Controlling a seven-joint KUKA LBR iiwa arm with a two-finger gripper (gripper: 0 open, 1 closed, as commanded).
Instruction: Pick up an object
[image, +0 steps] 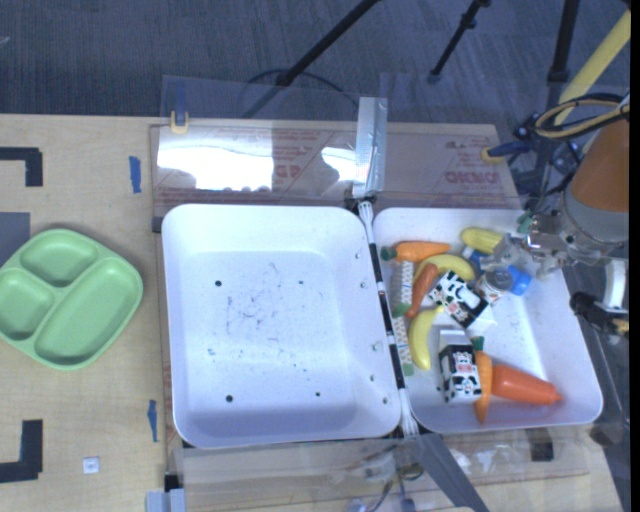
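Plastic carrots (520, 385), curved bananas (425, 335) in rt bin (575, 345); claw (540, 245) grip state can't tell

green divided plate (68, 297) on bench (80, 150), blue tape (134, 173)

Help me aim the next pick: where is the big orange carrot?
The big orange carrot lies at the near end of the right bin, its thick end touching a black-and-white carton.
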